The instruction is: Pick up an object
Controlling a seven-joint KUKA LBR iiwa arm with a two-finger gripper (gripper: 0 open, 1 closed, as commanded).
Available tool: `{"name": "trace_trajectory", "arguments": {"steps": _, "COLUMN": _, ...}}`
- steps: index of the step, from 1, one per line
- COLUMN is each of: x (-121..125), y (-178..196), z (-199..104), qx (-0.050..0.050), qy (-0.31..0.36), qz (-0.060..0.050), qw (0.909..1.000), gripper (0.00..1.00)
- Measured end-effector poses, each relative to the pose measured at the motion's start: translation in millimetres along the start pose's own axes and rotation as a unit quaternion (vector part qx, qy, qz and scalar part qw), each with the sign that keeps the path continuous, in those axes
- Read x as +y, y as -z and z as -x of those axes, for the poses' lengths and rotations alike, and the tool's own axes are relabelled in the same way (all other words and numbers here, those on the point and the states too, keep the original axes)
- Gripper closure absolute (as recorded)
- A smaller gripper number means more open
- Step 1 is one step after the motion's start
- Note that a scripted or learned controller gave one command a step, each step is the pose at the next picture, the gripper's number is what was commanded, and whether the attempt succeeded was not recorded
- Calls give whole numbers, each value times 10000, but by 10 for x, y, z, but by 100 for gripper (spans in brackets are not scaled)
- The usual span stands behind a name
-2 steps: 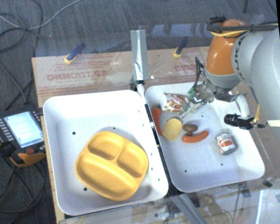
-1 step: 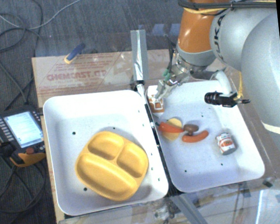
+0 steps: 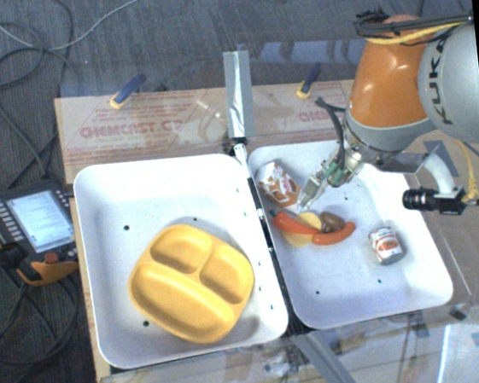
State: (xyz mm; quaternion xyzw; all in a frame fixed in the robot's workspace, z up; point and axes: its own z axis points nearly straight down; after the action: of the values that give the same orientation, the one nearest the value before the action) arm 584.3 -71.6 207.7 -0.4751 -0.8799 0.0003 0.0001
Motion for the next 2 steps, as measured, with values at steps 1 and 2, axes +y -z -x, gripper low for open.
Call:
{"name": "trace_trajectory", "arguments": {"steps": 1, "x": 501, "y": 422, "z": -278, "qx": 1, "qy": -647, "qz": 1, "qw": 9979, "gripper": 100}}
{"name": "trace_trajectory", "arguments": {"steps": 2, "x": 509, "y": 508, "z": -284, "qx": 7, "qy": -640, "qz": 1, "qw": 9980, "gripper": 100}}
